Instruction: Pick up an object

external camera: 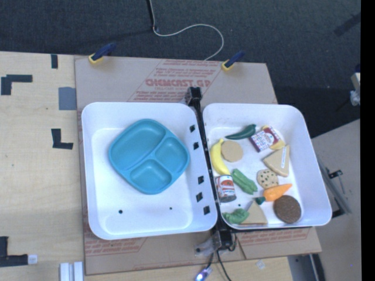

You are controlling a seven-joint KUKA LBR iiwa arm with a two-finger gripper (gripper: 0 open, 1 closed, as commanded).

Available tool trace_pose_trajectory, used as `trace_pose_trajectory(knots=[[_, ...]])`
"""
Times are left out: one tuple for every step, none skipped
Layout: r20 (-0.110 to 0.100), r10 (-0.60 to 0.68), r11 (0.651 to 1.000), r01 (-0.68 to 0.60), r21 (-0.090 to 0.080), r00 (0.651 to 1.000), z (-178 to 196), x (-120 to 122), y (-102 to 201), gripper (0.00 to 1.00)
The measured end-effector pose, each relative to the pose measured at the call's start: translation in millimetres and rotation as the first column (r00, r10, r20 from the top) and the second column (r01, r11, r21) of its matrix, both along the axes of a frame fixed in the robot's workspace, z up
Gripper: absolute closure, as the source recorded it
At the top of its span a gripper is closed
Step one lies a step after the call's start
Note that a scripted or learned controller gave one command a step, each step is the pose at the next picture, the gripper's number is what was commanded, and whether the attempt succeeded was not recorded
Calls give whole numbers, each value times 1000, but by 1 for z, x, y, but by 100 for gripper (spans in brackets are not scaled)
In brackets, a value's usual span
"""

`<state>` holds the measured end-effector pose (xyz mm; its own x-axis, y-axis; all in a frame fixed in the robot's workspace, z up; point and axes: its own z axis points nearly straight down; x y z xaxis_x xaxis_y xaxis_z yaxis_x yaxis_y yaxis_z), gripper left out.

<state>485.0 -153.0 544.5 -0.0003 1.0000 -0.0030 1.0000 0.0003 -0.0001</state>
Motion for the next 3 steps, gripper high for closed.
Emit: trace_pose_trajectory(knots=[[-18, -1, 1000, 2, 7, 1000, -163, -3, -6, 100], [-16, 2, 1000, -1, 8, 1000, -281, -3, 21, 100], [-7, 10, 1000, -10, 7, 1000, -299, -2, 121, 100]])
